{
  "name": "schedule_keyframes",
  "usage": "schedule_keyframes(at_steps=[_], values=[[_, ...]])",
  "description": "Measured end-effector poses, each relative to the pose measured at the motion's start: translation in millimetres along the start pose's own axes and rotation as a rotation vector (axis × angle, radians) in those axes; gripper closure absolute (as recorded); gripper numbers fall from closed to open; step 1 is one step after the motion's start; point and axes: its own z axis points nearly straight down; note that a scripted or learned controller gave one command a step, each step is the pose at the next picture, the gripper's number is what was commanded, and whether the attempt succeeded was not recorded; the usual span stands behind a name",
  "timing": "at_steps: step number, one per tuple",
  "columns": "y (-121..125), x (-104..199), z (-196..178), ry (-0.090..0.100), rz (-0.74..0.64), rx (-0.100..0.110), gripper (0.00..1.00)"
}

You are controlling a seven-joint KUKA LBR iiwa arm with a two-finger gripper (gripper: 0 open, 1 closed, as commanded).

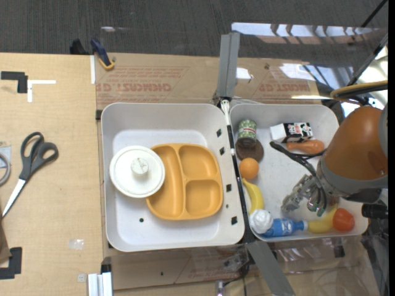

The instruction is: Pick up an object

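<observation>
The grey arm with its orange band [361,147] is cut off by the right edge and covers the right wall of the right-hand white bin [290,108]. A small yellow object [321,226] lies partly under the metal two-finger gripper [303,196], so its shape cannot be told; it may be a lemon. The gripper's tips blur together. At the left edge, a grey ring-shaped thing [4,165] is cut off.

Robot lab: taped bench [49,214], white bins [117,227]
</observation>
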Motion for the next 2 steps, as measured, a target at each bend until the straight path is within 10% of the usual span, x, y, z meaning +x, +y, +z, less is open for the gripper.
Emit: schedule_keyframes(at_steps=[1, 2], values=[[25.3, 19.8, 0.3, 0.000, 0.269, 0.001, 1.00], [1.6, -48.5, -87.7, -0.002, 0.351, 0.001, 1.00]])
